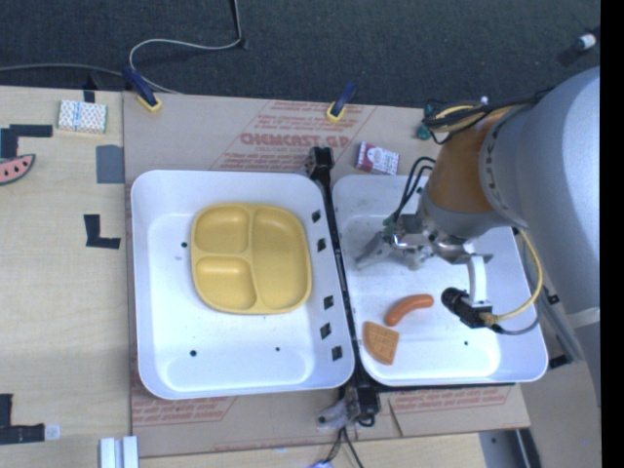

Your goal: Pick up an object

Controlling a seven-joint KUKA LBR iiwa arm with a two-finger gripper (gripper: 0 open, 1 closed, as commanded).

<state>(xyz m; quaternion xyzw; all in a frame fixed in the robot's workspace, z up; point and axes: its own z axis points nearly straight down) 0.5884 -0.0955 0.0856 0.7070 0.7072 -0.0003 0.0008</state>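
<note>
claw (375, 252) open, nothing held; sausage (409, 308) lies at 5 o'clock; descent should be centred across it.

Glossy yellow plastic plate (252, 258) in the smooth white plastic bin (166, 359); matt brown cardboard (283, 139) at twelve o'clock, pale wood bench (54, 291) at nine

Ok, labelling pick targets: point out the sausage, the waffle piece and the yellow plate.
sausage (409, 308), camera view, middle of its length.
waffle piece (381, 342), camera view, centre of its face.
yellow plate (252, 257), camera view, central divider.
</note>
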